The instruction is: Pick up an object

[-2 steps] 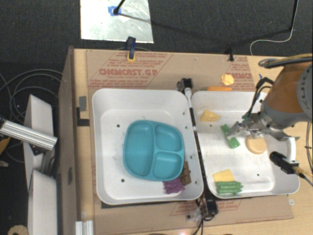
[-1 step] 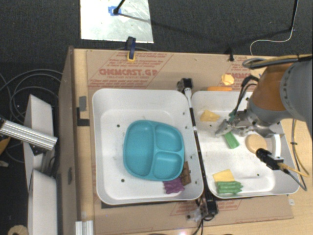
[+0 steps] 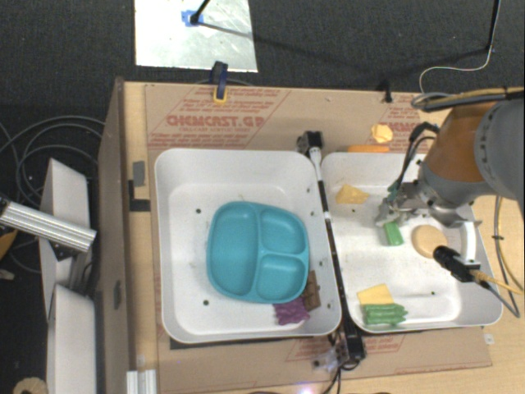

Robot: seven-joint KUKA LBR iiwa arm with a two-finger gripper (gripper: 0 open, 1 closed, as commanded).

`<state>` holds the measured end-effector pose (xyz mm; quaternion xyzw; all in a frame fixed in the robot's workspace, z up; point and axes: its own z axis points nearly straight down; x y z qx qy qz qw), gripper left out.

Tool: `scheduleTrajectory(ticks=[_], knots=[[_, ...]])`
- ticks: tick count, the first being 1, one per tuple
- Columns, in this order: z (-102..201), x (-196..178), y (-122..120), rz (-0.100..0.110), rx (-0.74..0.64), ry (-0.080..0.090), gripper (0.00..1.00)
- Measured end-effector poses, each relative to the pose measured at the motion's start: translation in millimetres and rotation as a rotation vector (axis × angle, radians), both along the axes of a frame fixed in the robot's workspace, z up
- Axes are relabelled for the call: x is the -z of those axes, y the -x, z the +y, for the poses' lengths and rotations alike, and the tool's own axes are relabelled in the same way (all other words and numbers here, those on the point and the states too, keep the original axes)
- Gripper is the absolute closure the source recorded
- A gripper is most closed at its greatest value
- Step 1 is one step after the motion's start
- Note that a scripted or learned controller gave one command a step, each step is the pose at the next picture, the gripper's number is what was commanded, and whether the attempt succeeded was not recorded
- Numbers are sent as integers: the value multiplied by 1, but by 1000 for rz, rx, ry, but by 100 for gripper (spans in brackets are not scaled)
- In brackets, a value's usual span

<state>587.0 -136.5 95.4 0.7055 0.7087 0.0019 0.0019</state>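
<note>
My gripper (image 3: 394,216) hangs over the middle of the right bin (image 3: 435,302), with the grey arm reaching in from the right. A small green block (image 3: 394,235) lies on the bin floor right under the gripper's tip, touching or nearly touching it. A tan round piece (image 3: 426,239) sits just right of the green block. Up and to the left of the gripper lies a yellow wedge (image 3: 353,194). Toward the front of the bin, a yellow block (image 3: 376,294) rests against a green ridged item (image 3: 383,312).
The left bin (image 3: 189,179) holds a teal divided plate (image 3: 256,251), with a purple item (image 3: 289,310) and a brown item (image 3: 312,292) at its front right. An orange piece (image 3: 367,148) lies at the right bin's back rim.
</note>
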Motion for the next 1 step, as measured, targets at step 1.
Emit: scheduleTrajectory(ticks=[1], knots=[[90,-95,2,-5,-9,-3,100]])
